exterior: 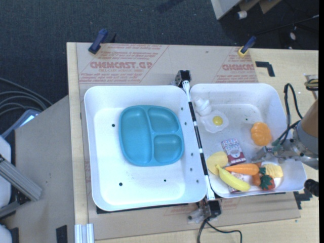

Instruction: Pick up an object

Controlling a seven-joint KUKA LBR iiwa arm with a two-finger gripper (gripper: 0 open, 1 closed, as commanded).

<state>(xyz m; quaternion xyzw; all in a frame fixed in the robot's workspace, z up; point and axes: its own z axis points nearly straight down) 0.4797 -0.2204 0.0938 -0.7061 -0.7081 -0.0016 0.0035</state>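
Reaching in from the right, the arm (309, 135) hangs over the right bin's (273, 92) near right part, with the end effector (273, 153) low beside the orange fruit (261, 133). Cannot tell whether its grip is apart or together. Right bin contents: fried egg (216, 121) toward the back, small red-and-white carton (233, 151), carrot (243, 169) lying across a banana (233, 178). Left bin (101, 135) holds a blue divided plate (151, 134). Both bins sit on the worktop (76, 110).
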